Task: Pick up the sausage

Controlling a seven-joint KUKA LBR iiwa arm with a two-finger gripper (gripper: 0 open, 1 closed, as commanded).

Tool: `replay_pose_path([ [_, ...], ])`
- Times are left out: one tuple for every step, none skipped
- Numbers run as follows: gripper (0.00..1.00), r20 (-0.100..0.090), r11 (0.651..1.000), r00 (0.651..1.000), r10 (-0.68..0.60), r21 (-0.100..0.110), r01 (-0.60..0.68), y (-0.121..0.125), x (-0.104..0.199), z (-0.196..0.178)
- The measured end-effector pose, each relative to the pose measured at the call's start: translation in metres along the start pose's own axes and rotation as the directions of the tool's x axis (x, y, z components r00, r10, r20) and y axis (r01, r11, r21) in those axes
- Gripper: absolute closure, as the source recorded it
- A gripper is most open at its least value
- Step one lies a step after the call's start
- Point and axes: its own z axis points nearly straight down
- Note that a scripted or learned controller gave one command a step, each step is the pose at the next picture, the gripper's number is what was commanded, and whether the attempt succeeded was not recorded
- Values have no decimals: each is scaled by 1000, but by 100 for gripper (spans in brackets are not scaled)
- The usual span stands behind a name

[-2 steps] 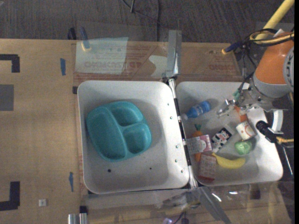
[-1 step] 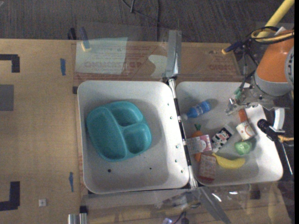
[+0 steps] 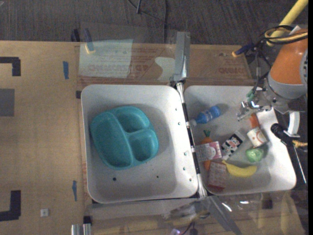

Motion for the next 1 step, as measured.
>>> replay_pose_path([
  [100,4,945,945,-326,-9,326,-49,-23,30],
])
